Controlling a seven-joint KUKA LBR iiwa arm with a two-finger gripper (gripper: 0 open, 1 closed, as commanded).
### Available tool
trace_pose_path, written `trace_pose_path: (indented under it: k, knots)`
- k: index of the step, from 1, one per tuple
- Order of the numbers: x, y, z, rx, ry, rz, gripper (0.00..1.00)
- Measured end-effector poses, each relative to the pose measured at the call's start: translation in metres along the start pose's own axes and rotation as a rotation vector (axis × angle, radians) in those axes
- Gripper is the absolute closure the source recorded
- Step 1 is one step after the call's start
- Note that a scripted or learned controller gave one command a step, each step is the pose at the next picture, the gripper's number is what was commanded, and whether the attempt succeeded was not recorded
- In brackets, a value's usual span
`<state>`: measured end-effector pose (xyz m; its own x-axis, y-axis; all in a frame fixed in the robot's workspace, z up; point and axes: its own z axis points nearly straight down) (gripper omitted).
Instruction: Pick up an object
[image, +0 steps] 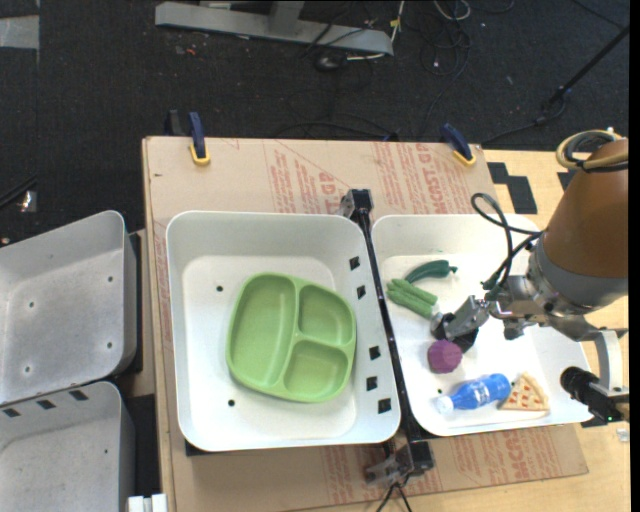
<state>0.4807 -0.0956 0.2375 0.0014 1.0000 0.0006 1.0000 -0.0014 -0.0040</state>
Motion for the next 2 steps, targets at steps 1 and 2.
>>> trace_pose_path:
  k: [1,2]
  knots:
    - [-0.008,0.001,0.060,0.002,0.000,0.001,0.00]
    - [-0.008,-0.002,0.124,0.003,0.001,0.001,0.00]
